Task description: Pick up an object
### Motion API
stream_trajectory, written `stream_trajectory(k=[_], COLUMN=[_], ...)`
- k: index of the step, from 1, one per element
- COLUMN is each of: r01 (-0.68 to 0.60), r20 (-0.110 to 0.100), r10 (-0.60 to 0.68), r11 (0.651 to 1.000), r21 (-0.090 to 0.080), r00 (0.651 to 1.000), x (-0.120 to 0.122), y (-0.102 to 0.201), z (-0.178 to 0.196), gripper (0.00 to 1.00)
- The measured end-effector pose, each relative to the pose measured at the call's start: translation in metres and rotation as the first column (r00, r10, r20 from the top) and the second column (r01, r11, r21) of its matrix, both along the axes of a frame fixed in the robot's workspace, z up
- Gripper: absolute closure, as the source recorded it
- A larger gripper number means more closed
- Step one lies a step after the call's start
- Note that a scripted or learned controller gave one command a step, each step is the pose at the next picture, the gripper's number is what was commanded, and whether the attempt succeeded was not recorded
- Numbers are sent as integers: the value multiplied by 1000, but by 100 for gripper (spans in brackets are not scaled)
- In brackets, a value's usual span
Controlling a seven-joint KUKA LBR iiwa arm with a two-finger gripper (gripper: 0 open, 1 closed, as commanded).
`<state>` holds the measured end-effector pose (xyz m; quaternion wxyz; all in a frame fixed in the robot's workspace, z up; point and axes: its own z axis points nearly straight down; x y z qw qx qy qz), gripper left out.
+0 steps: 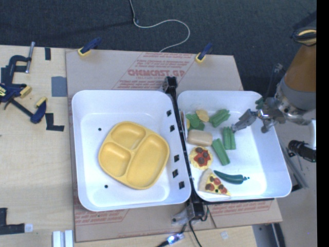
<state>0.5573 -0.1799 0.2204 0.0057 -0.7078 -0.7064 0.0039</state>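
My gripper (250, 127) hangs over the right part of the right bin (267, 158), open, with nothing between its fingers. Its left fingertip (236, 127) is just right of a green toy piece (229, 138). Further left lie another green stick (220, 152), a green pod (220, 117), a yellow-green piece (198, 118) and a beige bun (199, 137). A round pizza toy (201, 157), a pizza slice (213, 183) and a dark green pepper (230, 177) lie toward the front.
A yellow divided plate (134, 154) lies in the left bin (87, 117). A black divider (177, 133) runs between the bins. Clamps (20, 94) sit on the bench at far left, and a cable (159, 27) loops behind the bins.
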Motion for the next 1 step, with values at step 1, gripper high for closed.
stream_trajectory(k=[1], r01=[-3], r20=[12], r10=[3], r11=[1000], r21=[-3], r00=[1000], x=[3], y=[0], z=[6], gripper=[0])
